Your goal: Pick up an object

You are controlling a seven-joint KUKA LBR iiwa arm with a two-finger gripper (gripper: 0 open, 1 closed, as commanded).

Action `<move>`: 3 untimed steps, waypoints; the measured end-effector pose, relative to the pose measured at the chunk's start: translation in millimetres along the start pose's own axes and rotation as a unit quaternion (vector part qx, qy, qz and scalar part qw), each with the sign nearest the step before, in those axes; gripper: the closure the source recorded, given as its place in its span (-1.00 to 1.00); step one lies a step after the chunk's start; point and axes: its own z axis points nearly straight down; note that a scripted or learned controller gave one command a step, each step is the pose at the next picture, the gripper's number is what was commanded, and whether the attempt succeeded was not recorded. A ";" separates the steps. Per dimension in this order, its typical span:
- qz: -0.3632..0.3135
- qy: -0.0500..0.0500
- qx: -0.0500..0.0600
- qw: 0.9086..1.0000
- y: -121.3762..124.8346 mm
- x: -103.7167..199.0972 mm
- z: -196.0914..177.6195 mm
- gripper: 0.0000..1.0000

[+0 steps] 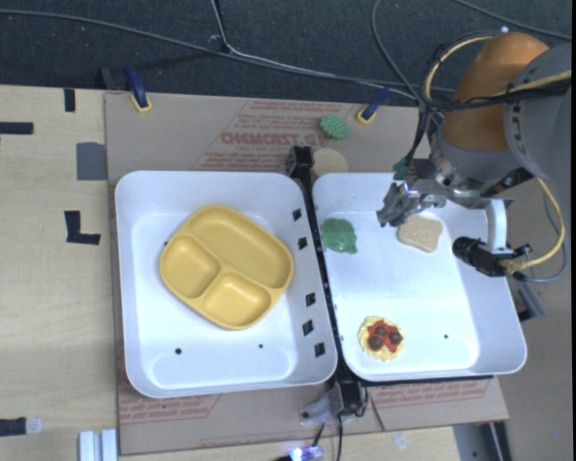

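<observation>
While the arm (504, 94) leans in from three o'clock, its gripper (400, 205) hangs over the right bin (480, 339), toward that bin's twelve o'clock edge. I cannot tell how the tool is set. A tan slice of toast (420, 233) lies just beside it at four o'clock. A green leafy piece (340, 235) sits at nine o'clock in the bin, and a small tart with red berries (381, 338) near six o'clock. The left bin (144, 353) holds a yellow divided plate (227, 266).
</observation>
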 end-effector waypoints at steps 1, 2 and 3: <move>0.000 0.000 0.002 1.000 0.4 -0.1 -16.8 1.00; -0.003 0.001 0.003 1.000 2.5 64.3 -18.2 1.00; -0.002 0.001 0.003 1.000 -2.5 118.0 -18.0 1.00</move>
